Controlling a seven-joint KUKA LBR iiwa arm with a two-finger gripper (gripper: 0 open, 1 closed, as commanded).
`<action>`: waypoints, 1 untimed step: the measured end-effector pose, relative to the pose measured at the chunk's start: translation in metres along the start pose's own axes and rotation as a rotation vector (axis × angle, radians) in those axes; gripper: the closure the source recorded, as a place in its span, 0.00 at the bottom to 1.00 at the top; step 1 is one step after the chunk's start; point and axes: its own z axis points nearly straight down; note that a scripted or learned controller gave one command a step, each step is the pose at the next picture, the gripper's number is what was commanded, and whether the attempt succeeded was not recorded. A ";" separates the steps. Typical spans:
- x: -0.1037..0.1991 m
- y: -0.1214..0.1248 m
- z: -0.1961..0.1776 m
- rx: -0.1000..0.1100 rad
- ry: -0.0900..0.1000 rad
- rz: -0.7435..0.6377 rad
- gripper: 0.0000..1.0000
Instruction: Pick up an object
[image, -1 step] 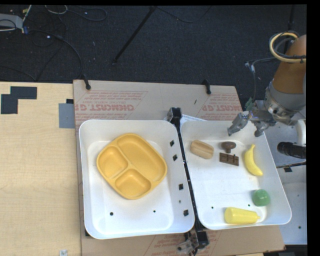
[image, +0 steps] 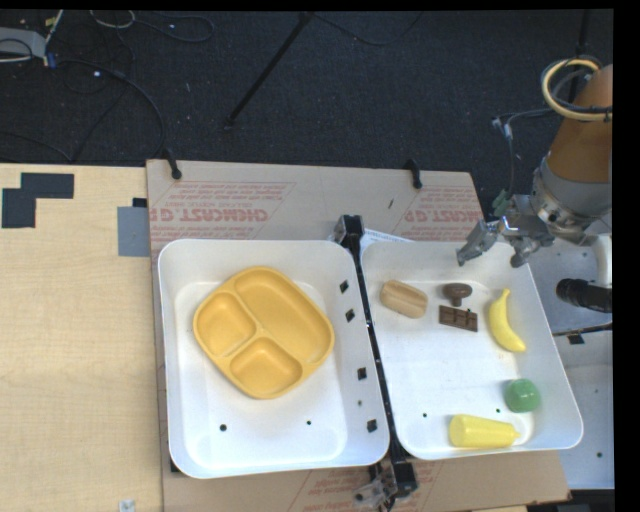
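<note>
The right bin (image: 430, 400) holds several small objects: a tan bread-like block (image: 404, 298), a brown mushroom-shaped piece (image: 457, 293), a dark brown chocolate piece (image: 459, 317), a yellow banana (image: 505, 322), a green ball (image: 521, 395) and a yellow wedge (image: 482, 431). My gripper (image: 497, 243) hangs above the bin's far right corner, open, with nothing between its two spread fingers. It is above and to the right of the mushroom piece and apart from every object.
The left bin (image: 200, 420) holds a yellow divided plate (image: 262, 330). A black divider (image: 365, 340) runs between the bins. Cardboard (image: 300, 200) lies behind the bins, a wooden bench top (image: 70, 330) to the left. A black fixture (image: 590, 293) sits at the right.
</note>
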 end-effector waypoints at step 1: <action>0.005 -0.010 0.057 0.007 0.002 0.000 0.00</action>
